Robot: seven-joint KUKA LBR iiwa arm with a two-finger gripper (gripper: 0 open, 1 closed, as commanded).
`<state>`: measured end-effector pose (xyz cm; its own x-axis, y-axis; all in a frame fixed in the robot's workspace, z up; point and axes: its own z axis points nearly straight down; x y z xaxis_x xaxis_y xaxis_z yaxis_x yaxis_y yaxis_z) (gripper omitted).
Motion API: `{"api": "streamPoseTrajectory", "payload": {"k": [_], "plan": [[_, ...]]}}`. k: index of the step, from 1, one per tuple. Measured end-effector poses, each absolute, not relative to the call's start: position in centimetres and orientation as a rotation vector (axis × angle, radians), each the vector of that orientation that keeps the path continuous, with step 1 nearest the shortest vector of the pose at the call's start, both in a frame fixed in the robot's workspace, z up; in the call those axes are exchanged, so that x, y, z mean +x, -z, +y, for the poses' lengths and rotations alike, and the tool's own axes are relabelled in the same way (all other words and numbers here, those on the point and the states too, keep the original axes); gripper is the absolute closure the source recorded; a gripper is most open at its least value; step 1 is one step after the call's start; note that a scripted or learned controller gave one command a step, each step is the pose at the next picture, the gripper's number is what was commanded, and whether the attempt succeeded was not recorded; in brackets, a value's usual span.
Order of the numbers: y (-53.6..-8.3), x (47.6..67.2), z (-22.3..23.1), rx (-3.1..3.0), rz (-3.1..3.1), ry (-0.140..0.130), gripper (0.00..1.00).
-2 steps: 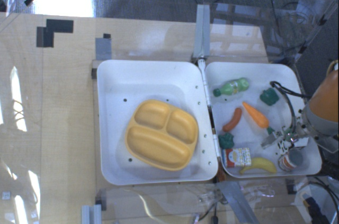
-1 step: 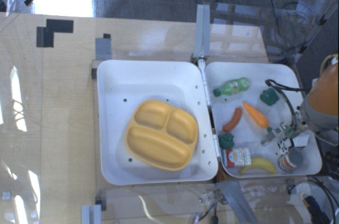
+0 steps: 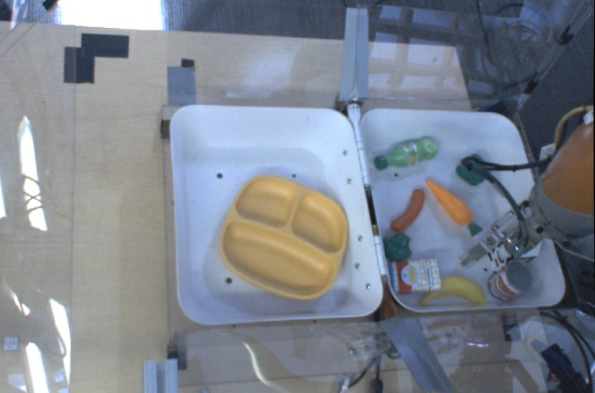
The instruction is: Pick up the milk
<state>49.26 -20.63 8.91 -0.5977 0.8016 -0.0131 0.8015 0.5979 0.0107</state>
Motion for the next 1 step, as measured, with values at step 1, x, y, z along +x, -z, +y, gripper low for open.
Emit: {"api": "streamPoseTrajectory", "payload": {"k": [1], "plan": [[-8.84, 49.23, -18.03, 1.766, 2.584, -0.003, 0.00]]}}
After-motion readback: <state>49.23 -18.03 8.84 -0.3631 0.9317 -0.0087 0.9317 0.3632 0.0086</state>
